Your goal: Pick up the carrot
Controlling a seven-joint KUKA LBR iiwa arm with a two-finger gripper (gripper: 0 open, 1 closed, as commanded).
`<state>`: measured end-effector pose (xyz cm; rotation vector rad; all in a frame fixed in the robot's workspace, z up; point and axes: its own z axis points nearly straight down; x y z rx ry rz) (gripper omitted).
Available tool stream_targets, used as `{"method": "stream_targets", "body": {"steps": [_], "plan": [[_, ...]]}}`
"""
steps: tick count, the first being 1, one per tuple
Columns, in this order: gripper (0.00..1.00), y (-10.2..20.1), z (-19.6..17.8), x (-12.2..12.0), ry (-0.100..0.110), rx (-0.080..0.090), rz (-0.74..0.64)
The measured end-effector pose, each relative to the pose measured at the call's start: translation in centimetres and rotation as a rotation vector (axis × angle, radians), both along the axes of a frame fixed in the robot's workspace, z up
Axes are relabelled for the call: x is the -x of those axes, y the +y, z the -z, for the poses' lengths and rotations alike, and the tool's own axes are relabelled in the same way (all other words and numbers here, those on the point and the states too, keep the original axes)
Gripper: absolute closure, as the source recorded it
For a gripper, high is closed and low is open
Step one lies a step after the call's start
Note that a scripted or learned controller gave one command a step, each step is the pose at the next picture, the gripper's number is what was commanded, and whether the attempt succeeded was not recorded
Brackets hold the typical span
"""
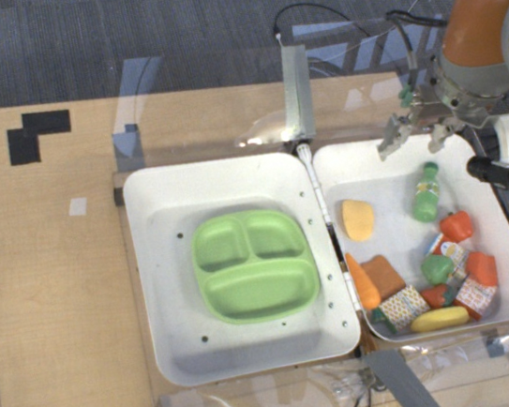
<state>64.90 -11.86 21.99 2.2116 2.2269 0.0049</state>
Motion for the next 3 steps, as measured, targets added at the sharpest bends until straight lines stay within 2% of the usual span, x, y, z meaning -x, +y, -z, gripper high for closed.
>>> {"method": "stream_targets", "body": {"steps": [1,2,3], "plan": [[0.0,2.3,11.6,6.8,0.004,-0.001,0.019],[0.0,3.5,12.4,2.7,-0.018,0.002,-0.02],[0.0,3.5,12.4,-0.4,-0.018,0.001,-0.18]]}}
